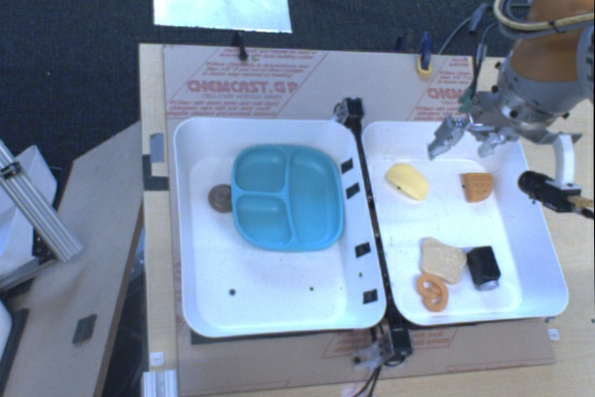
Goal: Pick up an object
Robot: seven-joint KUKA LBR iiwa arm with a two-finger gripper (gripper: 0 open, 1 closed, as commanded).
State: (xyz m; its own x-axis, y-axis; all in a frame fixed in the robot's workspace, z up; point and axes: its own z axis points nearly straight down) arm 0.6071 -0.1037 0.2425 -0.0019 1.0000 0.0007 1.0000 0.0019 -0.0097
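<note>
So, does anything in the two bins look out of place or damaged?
Nothing looks damaged or spilled. One small oddity: a round brown disc lies partly tucked under the left edge of the blue plate in the left bin. The food pieces in the right bin lie apart.

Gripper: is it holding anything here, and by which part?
Nothing is held. The gripper hangs open above the right bin's far edge, apart from the yellow piece.

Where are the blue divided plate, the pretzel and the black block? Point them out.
blue divided plate (284, 197): camera view, on its central divider.
pretzel (431, 292): camera view, on its twisted middle.
black block (482, 266): camera view, on its top face.
</note>
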